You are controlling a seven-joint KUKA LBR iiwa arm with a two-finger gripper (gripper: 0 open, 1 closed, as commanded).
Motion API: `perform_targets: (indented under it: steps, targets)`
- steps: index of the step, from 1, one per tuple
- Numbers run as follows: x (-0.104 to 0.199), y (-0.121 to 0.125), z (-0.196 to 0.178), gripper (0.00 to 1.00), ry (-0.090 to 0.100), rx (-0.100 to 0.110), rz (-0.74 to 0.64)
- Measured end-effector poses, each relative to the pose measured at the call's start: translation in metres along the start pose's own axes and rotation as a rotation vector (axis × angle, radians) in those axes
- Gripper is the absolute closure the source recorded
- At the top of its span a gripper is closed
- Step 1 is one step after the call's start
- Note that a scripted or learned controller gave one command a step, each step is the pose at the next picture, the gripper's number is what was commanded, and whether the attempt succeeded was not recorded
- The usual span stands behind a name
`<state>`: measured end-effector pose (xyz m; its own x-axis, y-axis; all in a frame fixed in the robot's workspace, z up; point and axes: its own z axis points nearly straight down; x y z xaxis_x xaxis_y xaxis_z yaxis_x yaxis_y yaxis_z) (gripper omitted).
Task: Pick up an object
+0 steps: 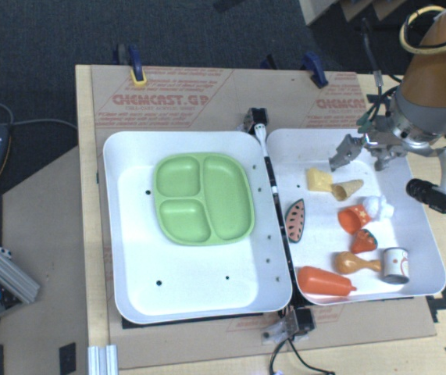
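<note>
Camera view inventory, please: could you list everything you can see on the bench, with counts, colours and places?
bins: two, white, side by side on the bench
divided plate: one, light green, in the left bin
cheese wedge: one, yellow, upper right bin
ice cream cone: one, tan, beside the cheese wedge
watermelon slice: one, red and green, right bin's left side
carrot: one, orange, right bin's near edge
can: one, white, right bin's lower right
clamps: two, blue, far board edge
gripper: one, grey, above the right bin's upper part
</note>
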<state>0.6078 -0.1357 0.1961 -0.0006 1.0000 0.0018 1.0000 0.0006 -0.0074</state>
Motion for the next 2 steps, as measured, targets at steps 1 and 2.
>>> perform_targets:
  steps: [1,2]
  targets:
    - [0.007,0.004,0.060,0.00,0.000,0.000,-0.001]
    - [0.005,0.009,0.107,0.00,-0.010,-0.019,-0.001]
